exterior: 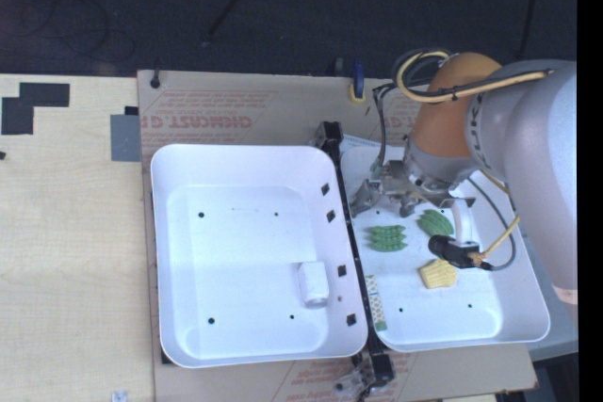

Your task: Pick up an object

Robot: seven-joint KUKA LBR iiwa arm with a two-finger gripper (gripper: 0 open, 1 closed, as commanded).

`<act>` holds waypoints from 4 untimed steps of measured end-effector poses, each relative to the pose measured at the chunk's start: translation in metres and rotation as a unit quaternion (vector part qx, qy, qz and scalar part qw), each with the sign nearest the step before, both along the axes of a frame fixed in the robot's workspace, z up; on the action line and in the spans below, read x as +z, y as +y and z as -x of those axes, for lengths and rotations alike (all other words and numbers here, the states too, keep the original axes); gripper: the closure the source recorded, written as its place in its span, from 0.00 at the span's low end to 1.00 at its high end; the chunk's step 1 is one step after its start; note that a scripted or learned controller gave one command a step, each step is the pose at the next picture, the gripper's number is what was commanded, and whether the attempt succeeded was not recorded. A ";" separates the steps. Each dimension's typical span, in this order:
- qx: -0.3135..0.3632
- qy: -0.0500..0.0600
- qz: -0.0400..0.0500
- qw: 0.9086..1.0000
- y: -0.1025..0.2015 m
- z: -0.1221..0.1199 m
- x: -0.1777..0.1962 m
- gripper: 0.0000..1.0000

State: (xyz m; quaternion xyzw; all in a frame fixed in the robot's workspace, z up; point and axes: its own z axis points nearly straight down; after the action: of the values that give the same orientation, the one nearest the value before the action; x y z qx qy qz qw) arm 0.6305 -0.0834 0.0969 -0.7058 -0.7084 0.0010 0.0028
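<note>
Nearest the camera, the left bin [236, 235] holds a small white block [313, 282] close to its right wall, with its long axis running near to far. A narrow patterned strip [374, 301] lies along the left wall of the right bin [509, 315], just across the divide.

A little farther in, on the right bin's floor, sits a yellow block [437, 274], squat with no clear long axis, well apart from the strip. Beyond it lies the dark green piece [384, 237], the object closest to the claw. It is ridged and flat on the floor, its long axis running left to right across the view, dipping slightly at the right end. A pale green piece [435, 222] lies to its right, apart from it, its long axis slanting from far-left to near-right. Nothing rests on the dark green piece or crowds its near side.

Just beyond the dark green piece hangs the gripper [384, 205], over the far-left part of the right bin. Its fingers [362, 200] seem spread apart, though the grey metal blurs together here, and nothing sits between them. It is close to the dark green piece but does not plainly touch it.

Behind it, the orange band [450, 122] and the grey arm [528, 165] come in from the right. Both bins rest on a cardboard sheet [236, 113] with red print.
</note>
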 end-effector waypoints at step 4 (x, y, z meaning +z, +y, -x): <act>-0.002 0.000 0.001 1.000 -0.040 0.124 0.138 1.00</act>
State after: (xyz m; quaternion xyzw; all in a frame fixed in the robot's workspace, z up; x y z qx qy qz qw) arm 0.5065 -0.1232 0.2347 -0.7070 -0.7072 0.0013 0.0021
